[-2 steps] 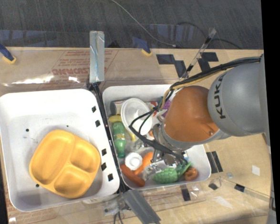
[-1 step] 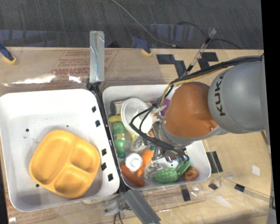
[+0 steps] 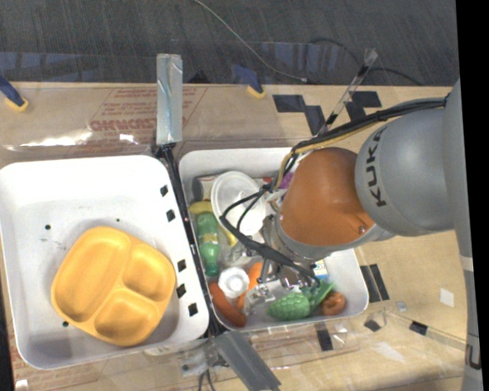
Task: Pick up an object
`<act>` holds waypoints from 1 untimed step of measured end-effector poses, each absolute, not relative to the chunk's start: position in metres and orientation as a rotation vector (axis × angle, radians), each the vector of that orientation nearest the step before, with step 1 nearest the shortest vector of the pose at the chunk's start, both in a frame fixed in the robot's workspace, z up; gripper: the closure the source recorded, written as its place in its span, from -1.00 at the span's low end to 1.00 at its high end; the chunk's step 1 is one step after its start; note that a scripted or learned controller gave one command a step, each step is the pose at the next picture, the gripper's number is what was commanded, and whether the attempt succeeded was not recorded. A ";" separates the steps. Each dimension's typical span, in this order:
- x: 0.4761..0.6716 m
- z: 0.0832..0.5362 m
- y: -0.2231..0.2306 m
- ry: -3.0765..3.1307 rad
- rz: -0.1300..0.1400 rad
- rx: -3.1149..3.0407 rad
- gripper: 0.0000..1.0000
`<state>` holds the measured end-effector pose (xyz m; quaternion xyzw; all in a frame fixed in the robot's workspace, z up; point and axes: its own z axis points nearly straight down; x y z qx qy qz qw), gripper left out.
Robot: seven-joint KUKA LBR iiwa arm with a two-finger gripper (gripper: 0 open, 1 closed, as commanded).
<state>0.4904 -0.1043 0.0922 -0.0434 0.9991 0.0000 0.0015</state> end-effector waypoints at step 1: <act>0.492 0.103 -0.104 3.132 -0.002 -0.146 1.00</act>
